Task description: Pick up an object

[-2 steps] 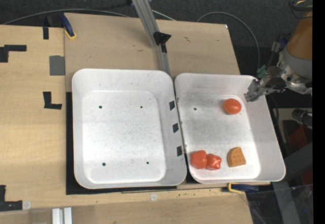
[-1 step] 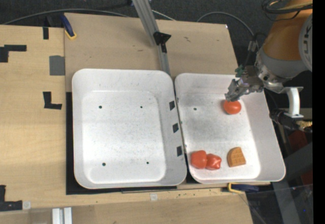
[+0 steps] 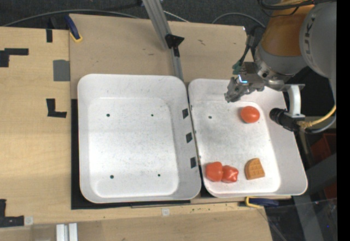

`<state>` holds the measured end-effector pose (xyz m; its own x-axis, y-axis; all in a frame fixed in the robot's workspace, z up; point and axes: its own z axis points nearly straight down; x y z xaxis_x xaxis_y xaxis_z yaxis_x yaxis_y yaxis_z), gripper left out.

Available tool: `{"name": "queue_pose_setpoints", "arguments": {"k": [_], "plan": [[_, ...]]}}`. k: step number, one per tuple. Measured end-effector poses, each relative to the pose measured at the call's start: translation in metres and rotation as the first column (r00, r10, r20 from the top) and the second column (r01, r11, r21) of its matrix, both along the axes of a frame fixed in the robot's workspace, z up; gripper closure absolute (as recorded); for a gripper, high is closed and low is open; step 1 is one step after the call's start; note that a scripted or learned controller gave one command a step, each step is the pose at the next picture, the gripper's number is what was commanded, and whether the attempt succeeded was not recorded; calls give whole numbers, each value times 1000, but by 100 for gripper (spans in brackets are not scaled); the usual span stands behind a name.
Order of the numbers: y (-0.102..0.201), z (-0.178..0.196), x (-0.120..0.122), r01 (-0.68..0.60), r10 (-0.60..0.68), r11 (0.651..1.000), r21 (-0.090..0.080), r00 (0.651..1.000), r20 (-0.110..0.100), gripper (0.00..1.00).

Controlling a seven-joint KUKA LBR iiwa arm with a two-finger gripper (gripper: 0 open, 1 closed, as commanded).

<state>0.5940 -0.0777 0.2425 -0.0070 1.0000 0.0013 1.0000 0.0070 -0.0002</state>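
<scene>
The gripper [image 3: 235,94] is hanging over the right bin [image 3: 216,130] near its far rim — whether it is apart or together, I cannot tell. The orange ball [image 3: 250,115] is lying just beside it (untouched), red pieces [image 3: 221,172] and a tan block [image 3: 254,169] sitting nearer.

2 white speckled bins [image 3: 131,84], an orange-red ball [image 3: 250,115], red pieces [image 3: 221,172], a tan waffle-patterned block [image 3: 254,169].

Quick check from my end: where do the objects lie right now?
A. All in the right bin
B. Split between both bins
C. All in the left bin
A: the tomato, the red pieces and the waffle all lie in the right bin.
</scene>
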Motion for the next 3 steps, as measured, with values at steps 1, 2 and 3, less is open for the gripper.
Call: {"name": "queue_pose_setpoints", "arguments": {"k": [1,2,3], "plan": [[60,4,12,-1,1,1000,0,1000,0,100],[122,4,26,0,0,1000,1,1000,-1,100],[174,6,40,1,-1,1000,0,1000,0,100]]}}
